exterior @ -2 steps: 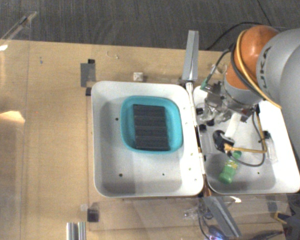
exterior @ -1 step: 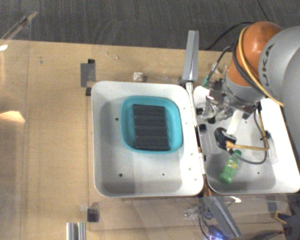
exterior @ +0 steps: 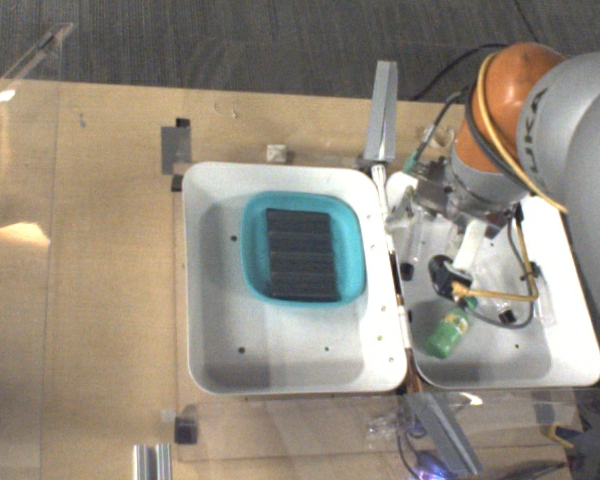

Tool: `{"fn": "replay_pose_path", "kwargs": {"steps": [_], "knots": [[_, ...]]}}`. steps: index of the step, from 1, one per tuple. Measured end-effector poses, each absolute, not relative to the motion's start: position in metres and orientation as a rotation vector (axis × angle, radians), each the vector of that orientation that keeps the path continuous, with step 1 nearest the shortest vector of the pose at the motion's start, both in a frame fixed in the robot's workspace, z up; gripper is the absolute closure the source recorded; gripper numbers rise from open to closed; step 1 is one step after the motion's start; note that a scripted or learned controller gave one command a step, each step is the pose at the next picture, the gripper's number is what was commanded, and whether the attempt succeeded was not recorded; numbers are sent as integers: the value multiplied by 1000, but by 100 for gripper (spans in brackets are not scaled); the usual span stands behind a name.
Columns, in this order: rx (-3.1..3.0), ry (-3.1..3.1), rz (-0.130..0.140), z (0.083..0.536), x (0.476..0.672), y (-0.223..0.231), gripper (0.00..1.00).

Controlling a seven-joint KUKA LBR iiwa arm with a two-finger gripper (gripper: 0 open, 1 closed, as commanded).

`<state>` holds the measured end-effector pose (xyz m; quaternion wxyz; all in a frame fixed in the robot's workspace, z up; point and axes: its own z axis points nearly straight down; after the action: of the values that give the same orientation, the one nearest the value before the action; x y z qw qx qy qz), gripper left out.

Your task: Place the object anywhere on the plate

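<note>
Down right: small green bottle (exterior: 447,334), tilted.

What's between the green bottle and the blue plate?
The bins' white walls, where they meet, lie between the bottle and the plate in the camera view.

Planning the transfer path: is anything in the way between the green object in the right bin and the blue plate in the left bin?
Only the bins' adjoining walls lie between the green object and the blue plate; it must be lifted over them. The plate already bears a dark ridged item.
</note>
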<state>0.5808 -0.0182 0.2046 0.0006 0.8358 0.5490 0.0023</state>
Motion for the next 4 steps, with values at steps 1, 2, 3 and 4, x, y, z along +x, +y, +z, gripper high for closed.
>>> {"fn": "replay_pose_path", "kwargs": {"steps": [1, 2, 3, 4], "knots": [[2894, 1216, 8, 318, 538, -41, 0], [2947, 1079, 7, 435, 509, -152, 0], [3018, 866, 1, 351, 488, -136, 0], [3055, 731, 0, 295, 488, -115, 0]]}}
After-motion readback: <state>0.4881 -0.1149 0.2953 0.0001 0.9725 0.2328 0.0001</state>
